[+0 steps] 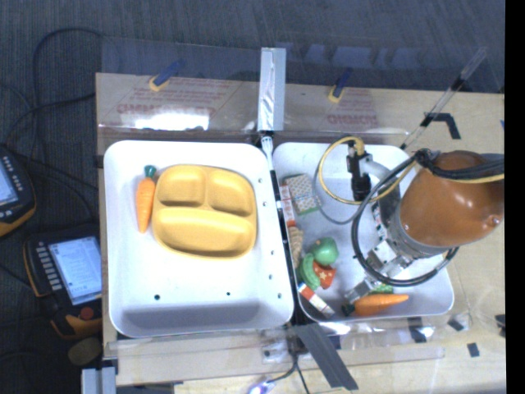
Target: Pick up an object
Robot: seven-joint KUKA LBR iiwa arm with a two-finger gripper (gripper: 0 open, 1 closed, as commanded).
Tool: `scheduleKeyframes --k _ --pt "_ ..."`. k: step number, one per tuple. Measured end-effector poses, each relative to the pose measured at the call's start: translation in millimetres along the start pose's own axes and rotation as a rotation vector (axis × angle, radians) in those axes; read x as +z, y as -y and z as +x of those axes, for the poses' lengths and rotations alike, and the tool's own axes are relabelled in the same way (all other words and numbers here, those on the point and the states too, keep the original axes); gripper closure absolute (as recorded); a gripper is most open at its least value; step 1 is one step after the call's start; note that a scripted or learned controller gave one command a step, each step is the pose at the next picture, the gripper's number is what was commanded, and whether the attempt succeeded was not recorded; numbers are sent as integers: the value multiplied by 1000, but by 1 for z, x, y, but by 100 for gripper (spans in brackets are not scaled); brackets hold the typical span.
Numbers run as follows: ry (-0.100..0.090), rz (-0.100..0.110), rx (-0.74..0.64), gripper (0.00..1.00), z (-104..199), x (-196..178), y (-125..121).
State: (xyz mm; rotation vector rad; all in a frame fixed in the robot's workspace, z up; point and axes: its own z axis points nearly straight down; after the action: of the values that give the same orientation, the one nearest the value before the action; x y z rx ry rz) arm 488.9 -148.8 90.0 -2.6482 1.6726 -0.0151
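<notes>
- The arm (447,199) reaches in from the right and hangs over the right bin (443,298), its orange band covering much of that bin's right half.
- The gripper (379,263) sits under the wrist and looped black cables; whether it is spread or closed cannot be told from here.
- An orange carrot (380,303) lies along the right bin's near edge, just below the gripper; contact between them cannot be made out.
- Near the bin's left wall sits a cluster of small toys: a green piece (325,251) on top of a red one (320,276), possibly a toy vegetable, though the shapes are too small to name.
- A small patterned packet (300,192) lies farther back in the same bin, beside the divider.
- A yellow cable loop (328,171) arcs over the back of the right bin.
- In the left bin (189,302) a yellow compartment tray (205,210) rests toward the back, with a second carrot (145,202) just beside its left edge.
- The surface (476,327) shows past the right bin, partly hidden by the arm.
- At the left border a handheld screen device (66,265) is partly cut off.
</notes>
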Motion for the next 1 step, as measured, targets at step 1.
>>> scheduleKeyframes --k 1 --pt "0 9 -228 0 41 -1 -16"
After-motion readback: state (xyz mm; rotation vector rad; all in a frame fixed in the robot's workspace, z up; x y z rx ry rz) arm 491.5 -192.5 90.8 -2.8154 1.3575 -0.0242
